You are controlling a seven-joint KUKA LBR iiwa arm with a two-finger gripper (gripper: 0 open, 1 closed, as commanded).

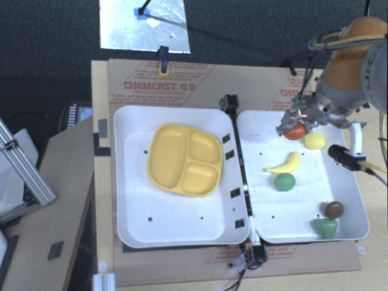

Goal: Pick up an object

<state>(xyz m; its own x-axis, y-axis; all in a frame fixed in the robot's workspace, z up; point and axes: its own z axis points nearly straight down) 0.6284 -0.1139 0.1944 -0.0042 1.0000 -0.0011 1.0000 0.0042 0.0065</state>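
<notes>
Where my grey arm reaches in from the right of the camera view, my hand (295, 123) hangs low over the far part of the right-hand shallow white bin (348, 190). It sits right at the small round orange-red fruit (294, 132), whose lower half shows just beneath it. Whether that fruit lies between my fingers or merely under them I cannot tell, and I cannot tell how far the hand is spread, because its dark metal parts blur together from this angle.

Just beside the orange-red fruit, toward the right, lies a round yellow lemon-like fruit (314, 140). Nearer the camera, a small yellow toy banana (285, 164) curves across the bin floor, and a round green fruit (285, 182) sits just beside its lower end, close enough that they may touch. Well apart from these, in the bin's near right corner, a brown ball-shaped piece (333, 209) rests beside a green apple-like fruit (327, 227) against the rim.

A black cylindrical fitting (342, 154) with a cable juts over the right rim of this bin.

To the left, the other shallow white bin (130, 180) holds a yellow plastic divided plate (184, 159) with three compartments, lying flat near its middle. Both bins sit side by side on a brown printed cardboard sheet (182, 83) covering the bench.
</notes>
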